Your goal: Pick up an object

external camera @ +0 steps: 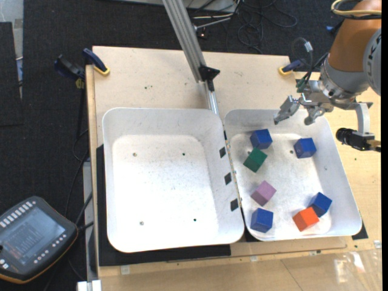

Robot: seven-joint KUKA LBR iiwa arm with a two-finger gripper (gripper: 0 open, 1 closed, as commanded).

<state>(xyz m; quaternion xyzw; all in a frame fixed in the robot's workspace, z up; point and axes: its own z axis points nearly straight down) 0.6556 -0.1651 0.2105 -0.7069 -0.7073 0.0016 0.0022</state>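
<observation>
My arm [357, 41] runs off the right edge, so only the orange band and wrist are seen. My tool [298, 113] is small and a little blurred; I cannot tell how its fingers stand. The pendant [30, 238] at lower left is cut by the left edge, its screen too small to read. The right bin [339, 180] hides the desk [151, 77] beneath it, and the orange cube [305, 218] covers part of the blue cube [322, 203] beside it.

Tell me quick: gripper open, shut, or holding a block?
Two-finger gripper: open, fingers spread, nothing between them; it sits above the far edge of the right-hand shallow white bin.
</observation>
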